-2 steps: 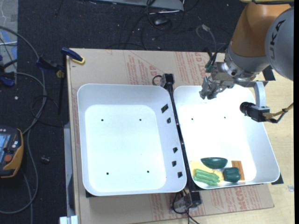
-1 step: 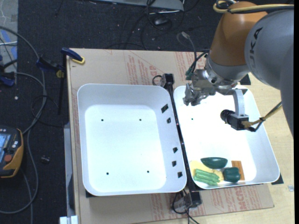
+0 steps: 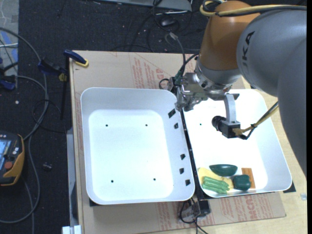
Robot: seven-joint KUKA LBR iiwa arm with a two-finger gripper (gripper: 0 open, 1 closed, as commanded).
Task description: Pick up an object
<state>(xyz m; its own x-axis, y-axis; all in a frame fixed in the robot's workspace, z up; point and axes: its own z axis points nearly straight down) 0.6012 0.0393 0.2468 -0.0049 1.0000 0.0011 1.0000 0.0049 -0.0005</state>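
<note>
- Crowding the near rim of the right bin (image 3: 273, 130), a little heap of toys is sitting bunched together: a pale green ridged piece (image 3: 215, 184), a dark green bowl (image 3: 223, 169) just behind it and a green block (image 3: 242, 182) at its right end. A yellow scrap (image 3: 206, 172) and an orange piece (image 3: 248, 172) are peeking out around them.
- Up at the far left corner of that bin, the gripper (image 3: 186, 100) is hanging over the wall shared with the left bin (image 3: 126, 145), well apart from the heap.
- So the whole pile is lying toward the camera and slightly right of the gripper, and that is looking like the reach this pick is turning on.
- The ridged piece is lying with its long axis running roughly left to right across the view, so a grasp across its narrow width is looking the likeliest bet.
- No object is visibly sitting in the gripper's grasp, and whether it is released or clenched cannot be told from this slant.
</note>
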